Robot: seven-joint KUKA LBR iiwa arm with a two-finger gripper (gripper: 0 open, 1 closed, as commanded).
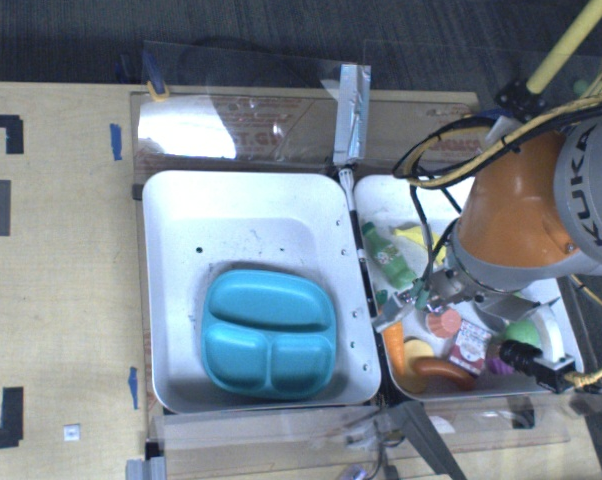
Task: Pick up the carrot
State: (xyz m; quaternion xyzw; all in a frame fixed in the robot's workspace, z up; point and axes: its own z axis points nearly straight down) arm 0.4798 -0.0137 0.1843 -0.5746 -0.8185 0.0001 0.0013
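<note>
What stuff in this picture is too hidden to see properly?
- Gripper: camera view, the arm's orange band covers it from above, so its fingers are hard to judge.
- Carrot: partly tucked against the right bin's wall, lower end unclear.
- Toys in the right bin: the arm hides many of them.
- Purple toy: too small to name.

orange carrot (393, 342), blue tray (270, 333), white bins (171, 218)

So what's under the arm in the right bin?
Around the arm, the right bin shows the carrot at its near-left corner, a green bottle, and red, yellow and purple toys. The arm covers the bin's right part, and whatever lies there.
</note>
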